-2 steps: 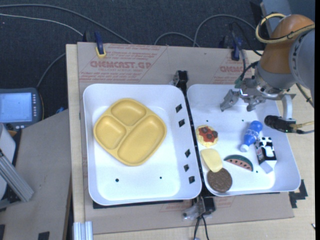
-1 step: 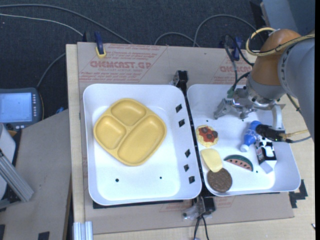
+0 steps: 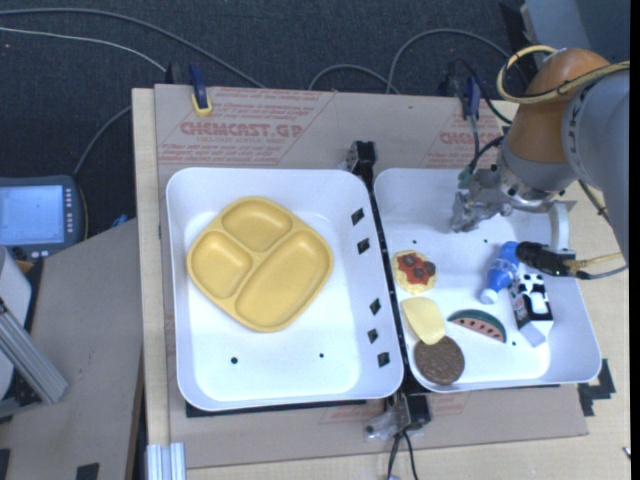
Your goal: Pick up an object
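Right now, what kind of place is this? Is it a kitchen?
Probably not a kitchen: more likely a robot lab. A robot arm reaches over two white bins on a bench, cables trail across the floor, and the food pieces, like the watermelon slice, look like toys.

- The arm [image 3: 585, 108] is cut off by the picture's right edge, so its base is unseen.
- Whether the gripper [image 3: 468, 215] is gripping anything is too small to tell.
- The black-and-white object [image 3: 533, 300], just right of the blue bottle [image 3: 499, 273], is too small to identify.
- The handheld screen [image 3: 35, 213], well left of the bins, is cut by the left edge.
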{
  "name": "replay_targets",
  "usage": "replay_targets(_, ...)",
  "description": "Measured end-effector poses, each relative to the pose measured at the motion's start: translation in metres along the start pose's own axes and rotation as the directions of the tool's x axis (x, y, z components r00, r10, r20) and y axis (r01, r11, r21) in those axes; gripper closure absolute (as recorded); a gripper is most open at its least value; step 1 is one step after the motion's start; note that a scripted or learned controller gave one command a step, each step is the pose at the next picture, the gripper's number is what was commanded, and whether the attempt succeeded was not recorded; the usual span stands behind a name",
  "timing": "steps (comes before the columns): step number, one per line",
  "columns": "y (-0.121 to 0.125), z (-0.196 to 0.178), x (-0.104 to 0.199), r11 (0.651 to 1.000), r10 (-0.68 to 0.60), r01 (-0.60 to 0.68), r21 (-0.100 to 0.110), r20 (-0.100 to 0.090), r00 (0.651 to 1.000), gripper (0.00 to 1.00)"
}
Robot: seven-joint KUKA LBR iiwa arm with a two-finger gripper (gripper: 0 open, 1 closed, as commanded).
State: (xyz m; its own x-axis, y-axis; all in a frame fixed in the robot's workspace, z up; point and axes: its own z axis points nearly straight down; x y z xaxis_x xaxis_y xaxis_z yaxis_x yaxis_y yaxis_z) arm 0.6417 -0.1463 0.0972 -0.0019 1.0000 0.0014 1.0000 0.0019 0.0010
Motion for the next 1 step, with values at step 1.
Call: replay_targets(1,0.0030,-0.0447,0.0038,1.000,0.000,0.000,-0.005,0.002,1.000,1.00)
